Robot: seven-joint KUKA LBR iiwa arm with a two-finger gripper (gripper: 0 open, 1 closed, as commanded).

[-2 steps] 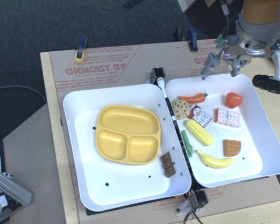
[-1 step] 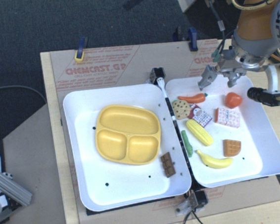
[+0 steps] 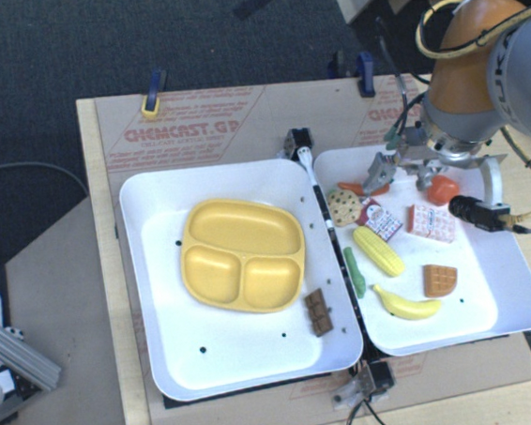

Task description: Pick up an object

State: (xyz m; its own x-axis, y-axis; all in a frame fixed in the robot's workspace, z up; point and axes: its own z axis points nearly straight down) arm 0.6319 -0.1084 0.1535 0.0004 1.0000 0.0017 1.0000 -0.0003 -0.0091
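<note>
Hand (image 3: 410, 165) low over right bin (image 3: 512, 270), fingers' spread impossible to judge, cookie (image 3: 344, 205) just left, banana (image 3: 406, 304) well below, corn (image 3: 379, 250) between.

Glossy plastic yellow tray (image 3: 242, 255) in a smooth white bin (image 3: 161, 293); matt cardboard bench (image 3: 228, 126).

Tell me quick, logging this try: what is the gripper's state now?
Gripper: low over the back of the right bin; whether it is open, shut or holding anything cannot be told.
</note>
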